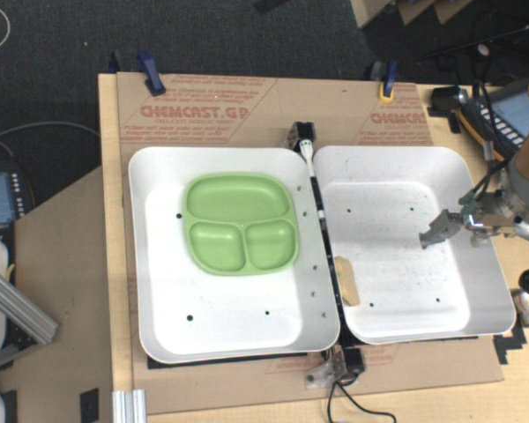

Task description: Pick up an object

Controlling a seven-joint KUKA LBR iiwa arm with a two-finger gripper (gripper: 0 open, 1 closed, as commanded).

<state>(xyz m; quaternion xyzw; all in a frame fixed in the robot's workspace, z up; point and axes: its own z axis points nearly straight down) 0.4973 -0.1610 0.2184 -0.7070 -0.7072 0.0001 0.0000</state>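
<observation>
Green divided plate (242, 223) lies in the left bin (159, 263), toward its far rim, with bare floor along the near edge. The hand (441, 229) hovers over the right bin (397, 315), grasping nothing; whether it is released or clenched cannot be told. The tabletop (264, 113) reads "CHEMCAST".

Arm (522, 179) cut off by the right edge; just the wrist end and claw (439, 230) are in frame. Claw small and blurred: finger state cannot be read, nor whether anything sits between them. Claw and wrist cover part of the right bin's (397, 174) far-right wall. Small tan piece (347, 282) at the seam between the bins: too small to identify. Counter (203, 104) print partly hidden under the bins. Cable (357, 404) below the counter runs off the bottom edge. Metal rail (13, 302) at lower left cropped by the left edge.
</observation>
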